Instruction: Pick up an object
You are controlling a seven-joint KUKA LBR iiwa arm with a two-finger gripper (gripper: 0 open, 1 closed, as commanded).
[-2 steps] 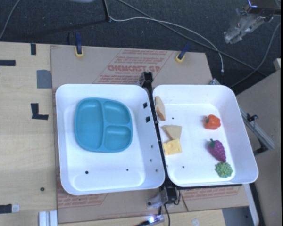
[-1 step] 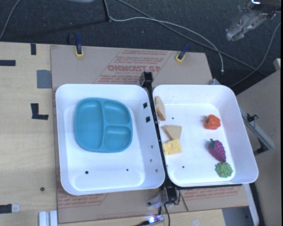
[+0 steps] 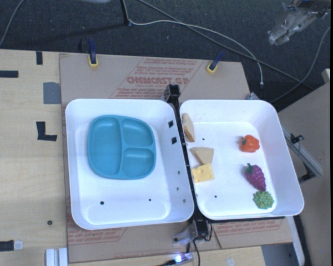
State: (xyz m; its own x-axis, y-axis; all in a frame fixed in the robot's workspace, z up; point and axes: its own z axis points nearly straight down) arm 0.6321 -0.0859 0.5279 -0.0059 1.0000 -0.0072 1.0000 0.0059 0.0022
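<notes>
The right bin (image 3: 277, 121) holds several toy foods. Along its left wall lie a tan bread slice (image 3: 187, 131), a pale cheese wedge (image 3: 203, 154) and a yellow cheese block (image 3: 202, 173). On its right side sit a red pepper (image 3: 248, 143), purple grapes (image 3: 256, 176) and a green broccoli piece (image 3: 263, 199). My gripper (image 3: 280, 33) hangs high at the top right, beyond the bins' far edge and well away from every object, with nothing seen in it.
The left bin (image 3: 77, 204) carries a blue divided plate (image 3: 122, 147). A black clamp strip (image 3: 180, 148) runs between the two bins. Cables cross the dark floor at the back, and yellow clips (image 3: 92, 60) pin the cardboard sheet.
</notes>
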